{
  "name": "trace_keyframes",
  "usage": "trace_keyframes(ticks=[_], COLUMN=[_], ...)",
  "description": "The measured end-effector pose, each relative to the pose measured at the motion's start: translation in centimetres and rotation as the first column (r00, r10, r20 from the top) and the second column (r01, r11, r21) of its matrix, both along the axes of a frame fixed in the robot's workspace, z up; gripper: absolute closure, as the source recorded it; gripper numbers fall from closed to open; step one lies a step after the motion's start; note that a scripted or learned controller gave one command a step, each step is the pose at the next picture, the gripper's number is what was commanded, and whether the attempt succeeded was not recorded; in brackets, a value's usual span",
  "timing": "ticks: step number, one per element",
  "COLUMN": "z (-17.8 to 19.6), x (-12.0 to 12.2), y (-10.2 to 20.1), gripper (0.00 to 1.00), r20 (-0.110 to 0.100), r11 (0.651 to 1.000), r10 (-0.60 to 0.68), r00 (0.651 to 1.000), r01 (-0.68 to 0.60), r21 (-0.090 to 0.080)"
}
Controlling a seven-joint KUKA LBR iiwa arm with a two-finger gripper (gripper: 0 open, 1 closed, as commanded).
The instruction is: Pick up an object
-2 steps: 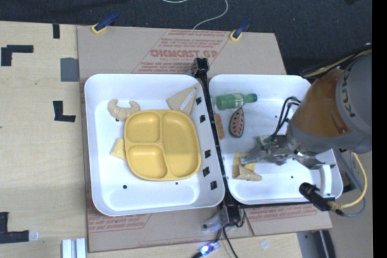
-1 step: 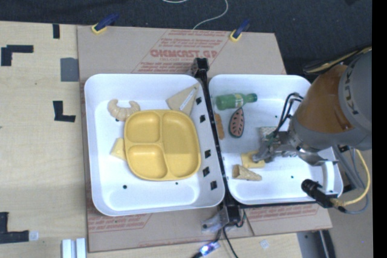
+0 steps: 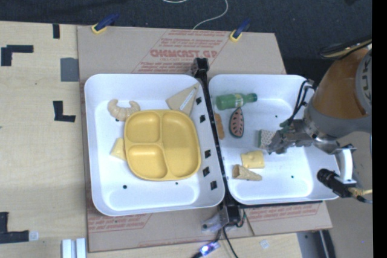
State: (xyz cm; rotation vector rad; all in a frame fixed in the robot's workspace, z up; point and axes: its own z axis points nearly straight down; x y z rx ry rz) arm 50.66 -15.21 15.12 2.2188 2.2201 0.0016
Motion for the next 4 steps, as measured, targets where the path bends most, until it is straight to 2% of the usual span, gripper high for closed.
trace_keyframes(ticks=[1,2,3,4], z=[5.3,7.4,7.8,6.7], x=[-0.7,-0.7,1.4,2.8], y=[0.7,0.8,6.3,11.9], gripper=[1.0,1.0,1.0,1.0], r20=[0.0,-0.002,-0.004,-0.006], r11=[1.0,1.0,1.0,1.0], r10=[0.002,0.001,0.007,0.006], r00=[1.0,1.0,1.0,1.0], r01=[-0.002,-0.001,-0.007,-0.006], r21=[0.001,0.001,0.003,0.002])
